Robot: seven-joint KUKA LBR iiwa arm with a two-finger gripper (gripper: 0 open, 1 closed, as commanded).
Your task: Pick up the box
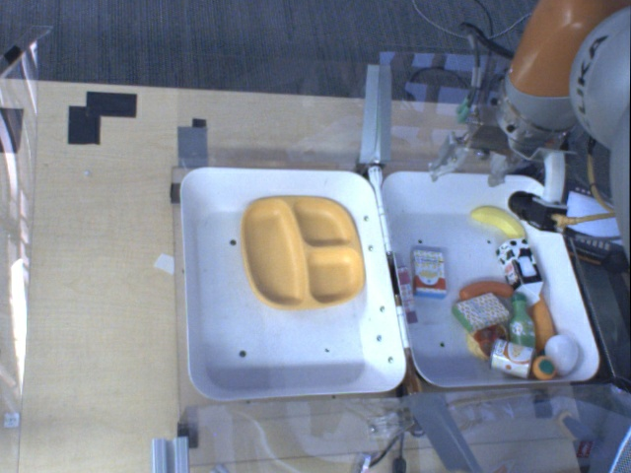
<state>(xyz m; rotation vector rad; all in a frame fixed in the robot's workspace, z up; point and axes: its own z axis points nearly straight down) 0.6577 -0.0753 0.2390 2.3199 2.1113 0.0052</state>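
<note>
Camera view, box: small upright-printed cardboard box with orange and white faces (428,270), lying flat on the floor of the right white plastic bin (434,358), left of centre, apart from the other items.
Camera view, gripper: grey two-finger gripper (469,156) hangs over the far rim of the right bin; whether it is apart or together cannot be told.
Key relation: box lies nearer than the gripper and slightly left; its long axis runs near-to-far.
Clutter: yellow banana (496,221) and mixed packets sit right of the box.
Left bin: smooth yellow compartment tray (301,250), glossy plastic.
</note>
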